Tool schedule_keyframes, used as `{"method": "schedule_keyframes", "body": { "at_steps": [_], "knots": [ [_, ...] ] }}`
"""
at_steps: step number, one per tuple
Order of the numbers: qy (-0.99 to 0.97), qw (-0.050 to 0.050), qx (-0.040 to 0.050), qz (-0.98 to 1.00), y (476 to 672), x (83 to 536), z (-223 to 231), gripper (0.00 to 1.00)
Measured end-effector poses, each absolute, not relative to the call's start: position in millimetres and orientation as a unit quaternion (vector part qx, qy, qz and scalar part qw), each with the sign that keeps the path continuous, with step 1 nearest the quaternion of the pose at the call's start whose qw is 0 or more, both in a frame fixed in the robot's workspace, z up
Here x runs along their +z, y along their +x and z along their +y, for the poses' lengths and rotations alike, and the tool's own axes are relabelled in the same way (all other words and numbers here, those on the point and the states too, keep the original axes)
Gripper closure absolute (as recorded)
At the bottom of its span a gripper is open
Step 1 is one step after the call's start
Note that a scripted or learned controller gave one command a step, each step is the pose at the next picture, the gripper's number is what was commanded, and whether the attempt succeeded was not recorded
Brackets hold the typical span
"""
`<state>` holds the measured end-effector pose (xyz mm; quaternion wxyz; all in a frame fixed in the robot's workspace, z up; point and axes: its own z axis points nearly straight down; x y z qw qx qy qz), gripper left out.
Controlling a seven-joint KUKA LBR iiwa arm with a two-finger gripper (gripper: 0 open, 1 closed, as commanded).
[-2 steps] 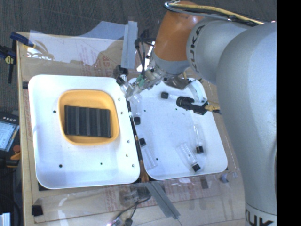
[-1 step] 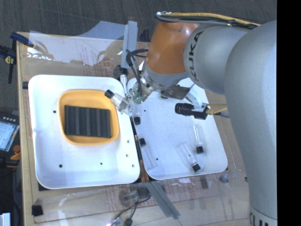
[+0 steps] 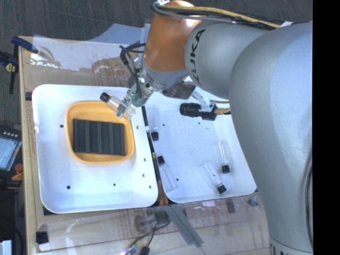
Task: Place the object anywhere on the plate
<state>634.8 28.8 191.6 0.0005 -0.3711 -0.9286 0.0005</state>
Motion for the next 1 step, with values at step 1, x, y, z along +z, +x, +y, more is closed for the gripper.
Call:
{"method": "schedule_keyframes", "body": {
  "at_steps": [1],
  "knots": [
    [-0.371,0.0,0.0006,-0.929,634.9,191.7,28.4,0.0]
  ]
}}
